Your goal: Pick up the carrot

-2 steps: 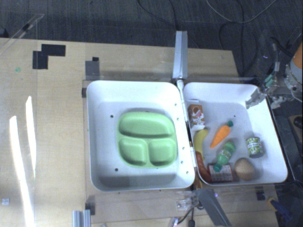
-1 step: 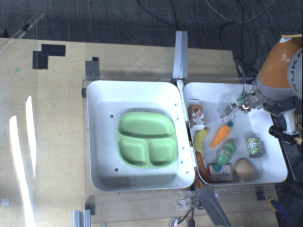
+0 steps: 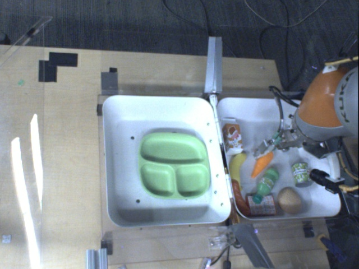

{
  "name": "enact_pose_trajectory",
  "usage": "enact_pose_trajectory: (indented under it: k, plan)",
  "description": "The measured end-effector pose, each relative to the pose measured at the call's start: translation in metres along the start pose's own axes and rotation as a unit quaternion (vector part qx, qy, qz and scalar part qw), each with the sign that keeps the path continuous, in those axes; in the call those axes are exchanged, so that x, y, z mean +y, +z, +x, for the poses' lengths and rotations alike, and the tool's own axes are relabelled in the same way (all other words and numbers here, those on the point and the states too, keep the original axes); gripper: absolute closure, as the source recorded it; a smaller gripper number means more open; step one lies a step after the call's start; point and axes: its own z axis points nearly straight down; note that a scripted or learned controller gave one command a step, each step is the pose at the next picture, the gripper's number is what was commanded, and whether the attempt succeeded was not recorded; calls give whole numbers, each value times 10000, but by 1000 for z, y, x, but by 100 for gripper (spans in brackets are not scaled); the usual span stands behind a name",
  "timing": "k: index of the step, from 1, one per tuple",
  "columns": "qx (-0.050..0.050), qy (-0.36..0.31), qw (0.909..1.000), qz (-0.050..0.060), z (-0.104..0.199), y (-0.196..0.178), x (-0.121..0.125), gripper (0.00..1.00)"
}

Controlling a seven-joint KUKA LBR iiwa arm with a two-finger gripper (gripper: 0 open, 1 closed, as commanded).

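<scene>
Orange tapered carrot (image 3: 262, 164) lay in the right white plastic bin (image 3: 255, 110), and your gripper (image 3: 273, 145) sat just above its thick end.

You could see the carrot just right of the yellow banana (image 3: 236, 166), below the small brown-and-white packet (image 3: 232, 137), with the green bottle (image 3: 265, 184) beneath it. Whether the gripper was open or closed, you couldn't tell. Left of the carrot's bin, a green three-compartment tray (image 3: 173, 164) rested in the other white bin (image 3: 120, 150).

Arm coming in from the right, wrist bent low

Orange band sits up and right of the end effector (image 3: 271, 145), grey wrist right behind it; the thin fingers (image 3: 266, 147) point left and slightly down.
</scene>
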Motion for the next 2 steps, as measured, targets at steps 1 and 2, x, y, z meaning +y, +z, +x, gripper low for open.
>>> enact_pose_trajectory:
  k: [1,2]
  plan:
    - [-7,-6,10000,-40,1,-12,3,100]
    - [18,-403,9992,23,67,-77,-35,100]
